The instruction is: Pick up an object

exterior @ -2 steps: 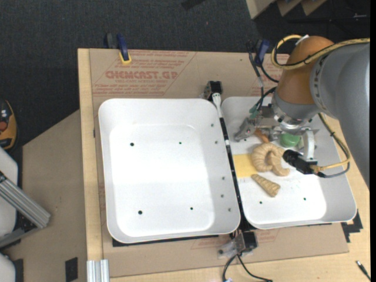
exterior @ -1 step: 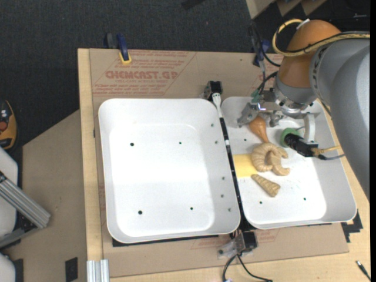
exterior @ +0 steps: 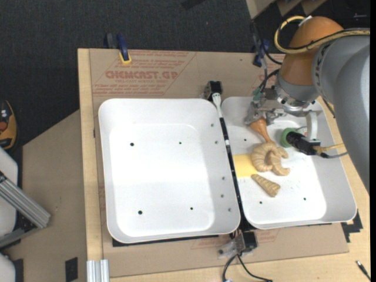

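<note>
Orange carrot-like cone (exterior: 262, 129) lies in the right bin (exterior: 308, 211), toward that bin's 11 o'clock corner, with its narrow tip pointing to about 5 o'clock. The hand (exterior: 264, 113) is right at the cone's broad upper end. Whether it is apart, together or clamped on the cone cannot be told from this slant. The grey arm (exterior: 346, 69) comes in from 3 o'clock, and its orange band (exterior: 305, 43) sits above the wrist.

At the cone's 5 o'clock, near the middle of the bin, lies a tan toy croissant (exterior: 270, 157), curled and just beside the cone's tip. Whether the two touch is unclear. A ridged tan cone (exterior: 267, 185), like a shell or wafer, lies at the croissant's 6 o'clock, close to it but apart. A flat yellow piece (exterior: 241, 165) lies at the croissant's 9 o'clock, against the bin's left wall.

The left bin (exterior: 158, 175) stands at the right bin's 9 o'clock, their rims meeting. A black clip (exterior: 213, 90) sits at the 12 o'clock end of the seam and another (exterior: 245, 239) at the 6 o'clock end.

Both bins rest on the surface (exterior: 88, 157), a brown paper-faced board. Red print at the left bin's 12 o'clock reads "CHEMCAST GP" (exterior: 141, 73). The smaller lines under it are too fine to read. A blue-and-yellow clamp (exterior: 122, 47) grips the board's 12 o'clock edge.
</note>
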Controlling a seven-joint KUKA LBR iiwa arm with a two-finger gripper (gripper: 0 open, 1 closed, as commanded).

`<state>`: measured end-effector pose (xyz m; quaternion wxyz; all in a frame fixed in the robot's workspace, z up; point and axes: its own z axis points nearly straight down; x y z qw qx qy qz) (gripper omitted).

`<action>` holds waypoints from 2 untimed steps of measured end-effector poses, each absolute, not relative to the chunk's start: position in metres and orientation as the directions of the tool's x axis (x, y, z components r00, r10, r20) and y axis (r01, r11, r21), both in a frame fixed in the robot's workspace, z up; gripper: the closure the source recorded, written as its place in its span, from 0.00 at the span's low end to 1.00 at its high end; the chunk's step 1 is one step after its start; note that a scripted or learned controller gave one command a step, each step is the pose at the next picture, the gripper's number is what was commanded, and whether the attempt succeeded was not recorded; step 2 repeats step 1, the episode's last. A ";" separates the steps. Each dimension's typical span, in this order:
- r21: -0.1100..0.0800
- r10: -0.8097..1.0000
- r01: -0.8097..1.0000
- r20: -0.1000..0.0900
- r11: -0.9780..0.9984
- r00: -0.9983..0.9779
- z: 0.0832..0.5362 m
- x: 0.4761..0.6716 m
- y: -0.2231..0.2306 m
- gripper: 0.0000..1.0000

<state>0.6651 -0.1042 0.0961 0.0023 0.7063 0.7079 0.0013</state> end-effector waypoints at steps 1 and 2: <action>0.009 1.000 1.000 0.001 0.007 -0.007 0.191 0.668 -0.031 1.00; 0.009 1.000 1.000 0.001 0.007 -0.007 0.191 0.668 -0.031 1.00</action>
